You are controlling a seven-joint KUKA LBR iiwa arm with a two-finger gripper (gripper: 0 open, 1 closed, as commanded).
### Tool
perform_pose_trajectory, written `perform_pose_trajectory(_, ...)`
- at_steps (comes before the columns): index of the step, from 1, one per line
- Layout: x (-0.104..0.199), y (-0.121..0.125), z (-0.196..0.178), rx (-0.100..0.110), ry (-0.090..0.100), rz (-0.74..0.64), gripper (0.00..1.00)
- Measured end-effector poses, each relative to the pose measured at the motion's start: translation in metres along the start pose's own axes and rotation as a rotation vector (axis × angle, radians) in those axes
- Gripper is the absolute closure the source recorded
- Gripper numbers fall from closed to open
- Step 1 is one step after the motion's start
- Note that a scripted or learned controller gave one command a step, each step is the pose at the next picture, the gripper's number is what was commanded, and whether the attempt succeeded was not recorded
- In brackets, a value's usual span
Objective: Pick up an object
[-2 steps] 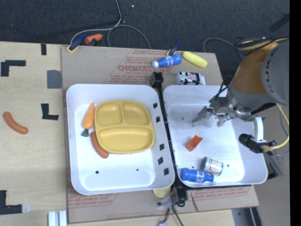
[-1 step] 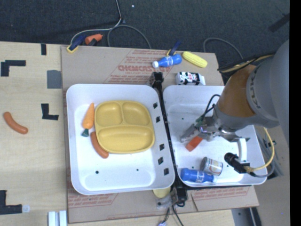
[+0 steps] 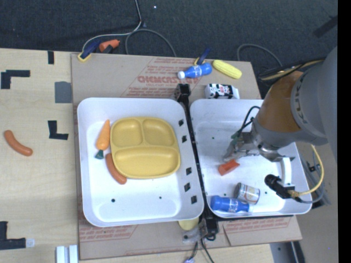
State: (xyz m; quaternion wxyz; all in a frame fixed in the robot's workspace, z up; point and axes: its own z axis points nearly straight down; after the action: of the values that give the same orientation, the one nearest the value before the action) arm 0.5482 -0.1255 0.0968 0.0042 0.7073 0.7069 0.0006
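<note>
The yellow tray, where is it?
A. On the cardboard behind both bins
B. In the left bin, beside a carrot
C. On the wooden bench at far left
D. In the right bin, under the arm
B: the yellow tray lies in the left bin, with the carrot along its left edge.

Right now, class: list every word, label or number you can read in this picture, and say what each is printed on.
"CHEMCRS", roughly, in red: on the brown cardboard sheet under the bins; the last letters are unsure.
More red print on that sheet's lower edge: too small to read.
Blue plastic bottle label: blurred.
Small black-and-white box: blurred.
Silver can and blue can: unreadable.
</note>
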Motion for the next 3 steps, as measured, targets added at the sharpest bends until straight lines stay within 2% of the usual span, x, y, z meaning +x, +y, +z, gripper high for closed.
perform_pose_trajectory(1,0.000,0.000,0.000,0.001,0.001,0.000,0.00)
perform_pose_trajectory(2,0.030,-0.036,0.009,0.000,0.001,-0.001,0.00)
perform_pose_trajectory(3,-0.074,-0.040,-0.004,0.007,0.001,0.006,0.00)
